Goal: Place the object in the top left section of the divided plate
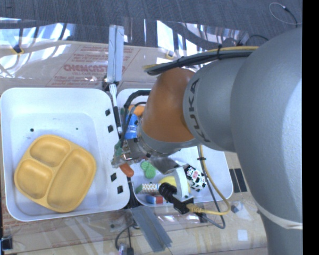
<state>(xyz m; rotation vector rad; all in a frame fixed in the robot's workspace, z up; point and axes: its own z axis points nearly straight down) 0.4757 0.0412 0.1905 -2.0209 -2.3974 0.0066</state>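
Note:
A yellow divided plate (54, 172) lies in the left white bin (21, 105). It has two small sections on its left and one large section on its right, all bare. The grey arm with its orange band (167, 108) reaches down into the right bin (222, 180). My gripper (123, 153) is low at that bin's left wall, mostly hidden under the wrist. Around it lie small items: an orange-red piece (126, 170), a green piece (148, 168) and a blue item (131, 127).
More toys crowd the front of the right bin: a yellow one (168, 184), a black-and-white one (195, 178) and a striped one (149, 187). A yellow cable (212, 193) loops over that bin. A divider wall with black marks (112, 142) separates the two bins.

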